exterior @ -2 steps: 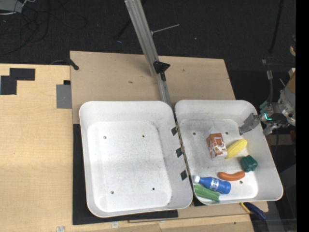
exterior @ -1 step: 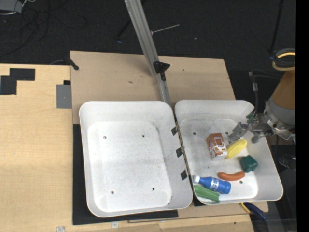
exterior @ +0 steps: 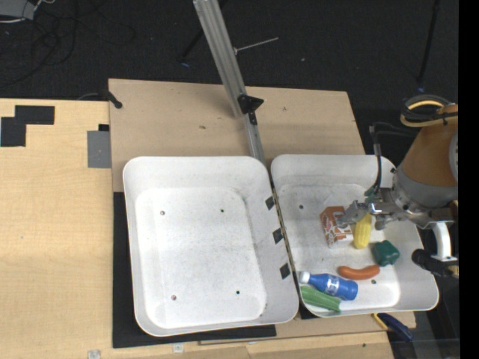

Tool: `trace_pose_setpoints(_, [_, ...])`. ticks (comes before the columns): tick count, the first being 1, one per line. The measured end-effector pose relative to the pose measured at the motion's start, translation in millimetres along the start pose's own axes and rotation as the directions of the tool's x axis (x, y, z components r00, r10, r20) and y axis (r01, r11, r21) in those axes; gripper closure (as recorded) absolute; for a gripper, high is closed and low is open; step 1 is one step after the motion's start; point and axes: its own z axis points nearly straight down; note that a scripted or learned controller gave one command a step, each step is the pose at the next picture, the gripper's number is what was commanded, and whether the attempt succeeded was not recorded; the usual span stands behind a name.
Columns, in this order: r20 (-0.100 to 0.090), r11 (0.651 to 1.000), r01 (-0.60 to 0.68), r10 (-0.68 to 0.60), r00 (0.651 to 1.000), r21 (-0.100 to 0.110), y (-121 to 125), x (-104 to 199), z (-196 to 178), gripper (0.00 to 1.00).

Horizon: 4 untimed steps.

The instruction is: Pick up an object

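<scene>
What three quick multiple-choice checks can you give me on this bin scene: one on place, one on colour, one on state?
1. Where are the objects?
A. Left bin
B. Right bin
C. On the bench

2. What colour is the bottle?
A. Blue
B. Red
C. Black

3. How does the bottle sit?
A. Upright
B. On its side
C. Held up by the gripper

Answers:
1 B: the bottle, yellow piece and the rest all sit in the right bin.
2 A: its body is blue with a white cap end.
3 B: it lies flat near the bin's front edge, apart from the gripper.
</scene>
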Motion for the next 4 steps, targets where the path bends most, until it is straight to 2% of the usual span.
trace_pose_setpoints(1, [0.011, 1.0, -0.001, 0.001, 1.0, -0.019, 5, -3, 0, 0.0])
trace_pose_setpoints(2, [0.008, 1.0, -0.004, 0.004, 1.0, -0.018, 5, -3, -8, 1.0])
trace_pose_setpoints(3, [0.005, 1.0, 0.002, -0.002, 1.0, 0.0, 6, 0, -51, 1.0])
trace_pose_setpoints(4, [0.006, 1.0, 0.002, -0.002, 1.0, -0.003, 3, -2, -114, 1.0])
